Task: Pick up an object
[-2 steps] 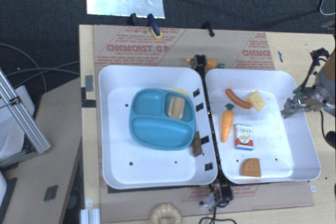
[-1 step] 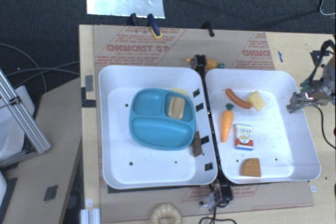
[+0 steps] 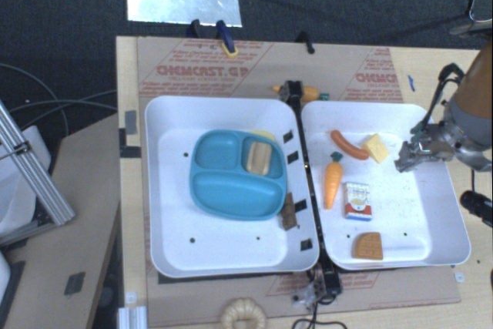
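The arm comes in from the right, w/ the gripper [image 3: 408,157] low over the right bin [image 3: 443,204], near the cheese wedge [image 3: 377,148]. I cannot tell its state. Sausage [image 3: 350,144], carrot [image 3: 332,181] lie further left.

The arm [image 3: 474,108] is cut off by the right edge, and the pincer [image 3: 408,158] fingers blur together (state unreadable).
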You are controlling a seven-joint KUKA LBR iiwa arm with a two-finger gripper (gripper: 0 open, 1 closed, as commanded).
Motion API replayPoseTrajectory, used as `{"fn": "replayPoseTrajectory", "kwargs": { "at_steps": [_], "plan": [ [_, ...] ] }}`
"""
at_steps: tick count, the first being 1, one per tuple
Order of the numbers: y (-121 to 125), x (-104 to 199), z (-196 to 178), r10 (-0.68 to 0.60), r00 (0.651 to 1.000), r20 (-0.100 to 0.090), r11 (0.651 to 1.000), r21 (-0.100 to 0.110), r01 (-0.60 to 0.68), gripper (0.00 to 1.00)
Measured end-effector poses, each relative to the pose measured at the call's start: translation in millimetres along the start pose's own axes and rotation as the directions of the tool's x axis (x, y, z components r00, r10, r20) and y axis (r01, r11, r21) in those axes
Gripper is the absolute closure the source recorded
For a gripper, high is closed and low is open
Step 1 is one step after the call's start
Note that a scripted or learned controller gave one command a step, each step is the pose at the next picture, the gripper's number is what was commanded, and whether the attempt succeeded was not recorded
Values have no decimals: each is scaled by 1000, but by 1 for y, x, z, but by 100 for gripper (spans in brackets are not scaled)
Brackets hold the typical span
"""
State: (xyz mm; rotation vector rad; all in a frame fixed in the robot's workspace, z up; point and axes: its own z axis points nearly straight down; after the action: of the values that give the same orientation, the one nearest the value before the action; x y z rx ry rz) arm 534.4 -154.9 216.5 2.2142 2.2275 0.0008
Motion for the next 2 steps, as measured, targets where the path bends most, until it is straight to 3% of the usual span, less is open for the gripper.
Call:
{"fn": "replayPoseTrajectory", "kwargs": {
  "at_steps": [2],
  "plan": [
    [-21, 99, 8, -3, 1000, -2, 1000, 1, 3, 100]
  ]
}}
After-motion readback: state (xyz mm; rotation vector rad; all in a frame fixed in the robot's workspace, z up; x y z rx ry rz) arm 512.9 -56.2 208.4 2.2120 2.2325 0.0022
